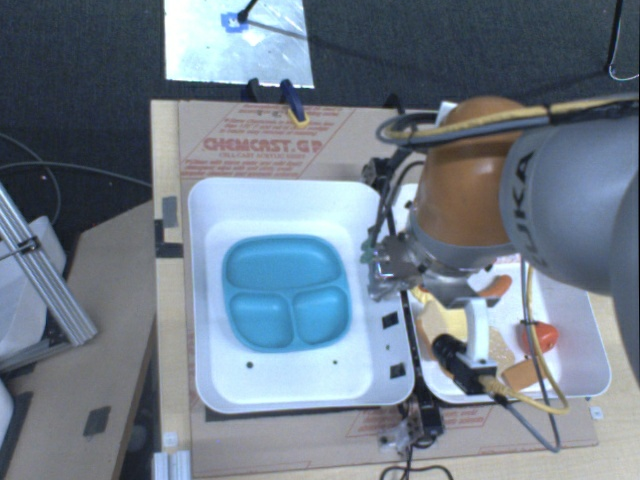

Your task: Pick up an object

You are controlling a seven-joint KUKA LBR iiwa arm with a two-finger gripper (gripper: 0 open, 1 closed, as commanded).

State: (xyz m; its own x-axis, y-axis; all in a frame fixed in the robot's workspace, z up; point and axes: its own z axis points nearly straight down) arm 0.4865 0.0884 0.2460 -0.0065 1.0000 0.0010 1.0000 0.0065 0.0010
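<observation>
The grey arm with its orange band reaches in from the right and hangs over the right bin. My gripper points down at that bin's left part, mostly hidden beneath the wrist. Around it lie small items: an orange piece, a red-orange piece, a brown piece and a pale tan flat piece. Whether anything is between the gripper's tips is hidden by the wrist.
The left bin holds a blue divided plate. Both bins rest on a cardboard sheet on the bench. A metal plate lies beyond the bench at the back.
</observation>
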